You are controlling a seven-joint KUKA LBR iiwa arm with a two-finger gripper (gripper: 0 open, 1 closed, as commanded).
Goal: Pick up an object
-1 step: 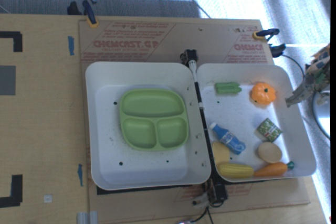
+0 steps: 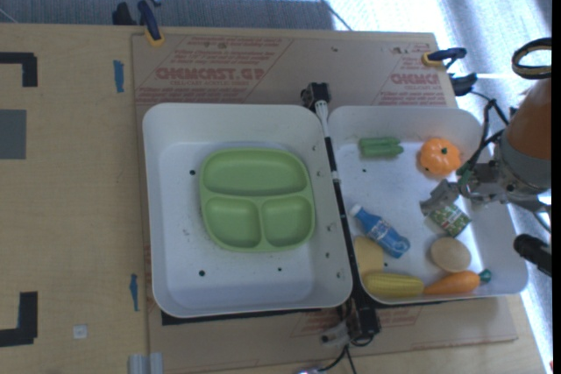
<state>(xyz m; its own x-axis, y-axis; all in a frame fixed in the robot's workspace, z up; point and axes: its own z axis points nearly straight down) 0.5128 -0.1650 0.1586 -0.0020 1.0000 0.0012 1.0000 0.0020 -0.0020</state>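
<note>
Several toys crowd the right bin around the pincer.

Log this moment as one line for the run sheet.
arm: over right bin | gripper: above small carton, near pumpkin | grasp: none seen | left bin: green tray

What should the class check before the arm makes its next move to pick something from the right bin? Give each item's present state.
1. Claw over the right bin: ok.
2. Claw open: cannot tell.
3. Object held: cannot tell.
4. Packet close below claw: ok.
5. Pumpkin apart from pepper: ok.
6. Corn free to lift: not ok, it touches the carrot.
</note>
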